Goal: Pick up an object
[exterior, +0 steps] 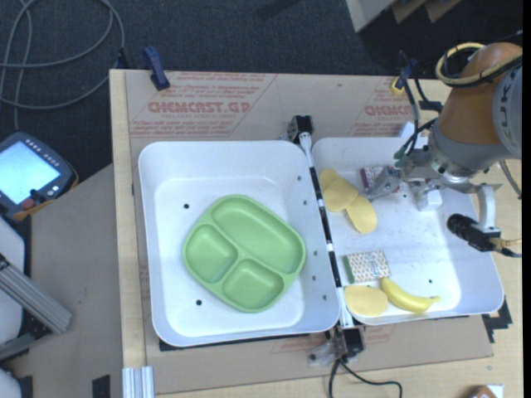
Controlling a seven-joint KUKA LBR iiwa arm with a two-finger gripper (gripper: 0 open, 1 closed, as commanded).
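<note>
Blue clamp (155, 66) on cardboard-covered bench's (207, 106) far-left edge; grey coiled cable (58, 48) on dark floor; lit handheld screen (29, 175) at left.

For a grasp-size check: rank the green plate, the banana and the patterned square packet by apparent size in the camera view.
1. Green plate, by far the largest.
2. Banana.
3. Patterned square packet, shorter than the banana but wider, so these two are close.

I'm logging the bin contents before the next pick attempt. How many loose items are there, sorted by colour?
Green: 1, the divided plate in the left bin.
Yellow: 4, the banana and three flat pieces in the right bin.
Patterned: 1, a small packet.
Total: 6.
</note>
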